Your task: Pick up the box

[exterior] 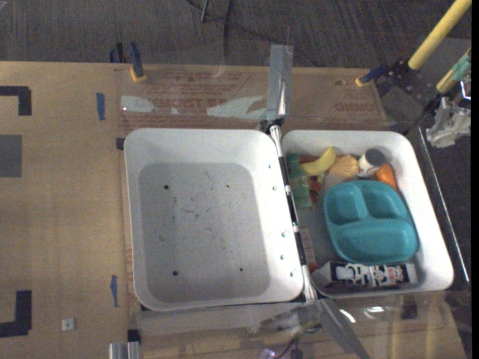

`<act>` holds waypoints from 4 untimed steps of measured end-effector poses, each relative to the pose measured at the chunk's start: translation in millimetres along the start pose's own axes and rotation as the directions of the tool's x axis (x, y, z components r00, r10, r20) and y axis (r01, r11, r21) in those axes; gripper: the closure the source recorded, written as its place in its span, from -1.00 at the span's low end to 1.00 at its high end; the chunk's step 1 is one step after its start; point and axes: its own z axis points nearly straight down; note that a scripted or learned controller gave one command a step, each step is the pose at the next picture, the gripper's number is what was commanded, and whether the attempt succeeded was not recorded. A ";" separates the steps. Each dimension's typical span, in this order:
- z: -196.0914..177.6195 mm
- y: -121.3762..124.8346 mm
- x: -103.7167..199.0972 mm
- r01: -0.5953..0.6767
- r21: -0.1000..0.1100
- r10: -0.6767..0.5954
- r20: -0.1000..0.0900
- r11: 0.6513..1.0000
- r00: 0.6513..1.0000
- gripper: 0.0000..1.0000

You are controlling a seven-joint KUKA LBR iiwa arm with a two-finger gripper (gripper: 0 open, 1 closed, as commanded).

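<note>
The box [373,274] is long and flat, black and white with small print. It lies along the front wall of the right bin [434,215], just in front of a teal divided plate [370,221]. My gripper [447,124] appears as a pale metal shape at the right edge of the view. It hangs outside the bin's far right corner, well away from the box.
Behind the plate lie a yellow banana [320,161], a tan lump [344,167], an orange item [385,175] and a small dark cup [373,158]. A green and red packet [299,182] lines the right bin's left wall. The left bin [150,148] adjoins it.
</note>
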 end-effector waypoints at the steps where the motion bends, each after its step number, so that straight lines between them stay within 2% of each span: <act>1: -10.9 1.0 0.7 0.002 -0.004 -0.002 0.001 1.000 1.000 1.00; 2: -0.3 -68.0 179.0 -0.006 0.001 0.006 0.000 1.000 1.000 1.00; 3: -9.8 -67.4 180.3 -0.004 0.001 0.004 0.001 1.000 1.000 1.00; 4: 0.3 -74.6 145.9 0.354 0.001 -0.354 0.000 0.935 0.935 1.00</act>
